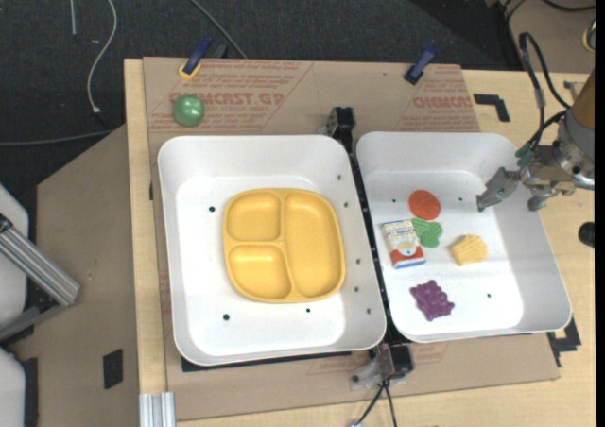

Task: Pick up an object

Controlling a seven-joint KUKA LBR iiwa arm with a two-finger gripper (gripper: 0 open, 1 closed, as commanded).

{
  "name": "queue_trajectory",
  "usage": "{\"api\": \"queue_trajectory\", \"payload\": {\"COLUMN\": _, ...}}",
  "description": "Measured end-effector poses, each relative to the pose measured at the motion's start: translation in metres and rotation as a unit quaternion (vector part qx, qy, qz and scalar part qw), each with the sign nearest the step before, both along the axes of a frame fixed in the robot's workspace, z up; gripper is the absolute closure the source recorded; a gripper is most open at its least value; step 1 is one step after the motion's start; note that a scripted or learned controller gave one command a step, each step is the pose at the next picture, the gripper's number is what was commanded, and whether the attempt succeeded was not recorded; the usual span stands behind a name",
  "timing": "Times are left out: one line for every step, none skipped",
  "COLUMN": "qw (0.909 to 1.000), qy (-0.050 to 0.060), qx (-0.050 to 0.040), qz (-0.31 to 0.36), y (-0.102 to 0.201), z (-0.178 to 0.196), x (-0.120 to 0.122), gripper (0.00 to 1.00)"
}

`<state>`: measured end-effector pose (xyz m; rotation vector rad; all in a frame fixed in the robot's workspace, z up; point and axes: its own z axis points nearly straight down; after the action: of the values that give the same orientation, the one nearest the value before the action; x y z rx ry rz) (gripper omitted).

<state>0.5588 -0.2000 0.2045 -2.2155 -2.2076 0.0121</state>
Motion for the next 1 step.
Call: {"api": "queue_trajectory", "payload": {"qw": 1.0, "qy": -0.007, "qx": -0.0018, "qz": 0.002, "y": 0.0006, "z": 0.0081, "x": 0.0032, "gripper": 0.0}}
